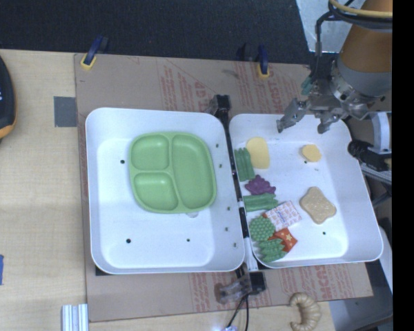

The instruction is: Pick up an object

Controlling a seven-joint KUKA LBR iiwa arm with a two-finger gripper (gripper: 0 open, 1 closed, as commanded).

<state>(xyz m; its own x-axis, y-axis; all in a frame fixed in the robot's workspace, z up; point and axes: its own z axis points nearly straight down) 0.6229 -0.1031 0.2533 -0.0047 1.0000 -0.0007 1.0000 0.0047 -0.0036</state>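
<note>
Overhead, the grey arm (pixel 362 40) reaches in from the right above the far edge of the right bin (pixel 345 247). The left bin (pixel 110 240) holds a green divided plate (pixel 172 172). Its gripper (pixel 308 121) hangs with fingers spread apart and nothing between them. In the right bin, a tan bread slice (pixel 317 205) lies well nearer the camera than the gripper, a yellow oblong piece (pixel 258 152) lies to its left, and a small round yellow piece (pixel 311 153) sits just below the fingers, not touching them.

Even overhead light, soft shadows inside the white bins (pixel 96 185) (mild glare there), slightly soft focus throughout.
</note>
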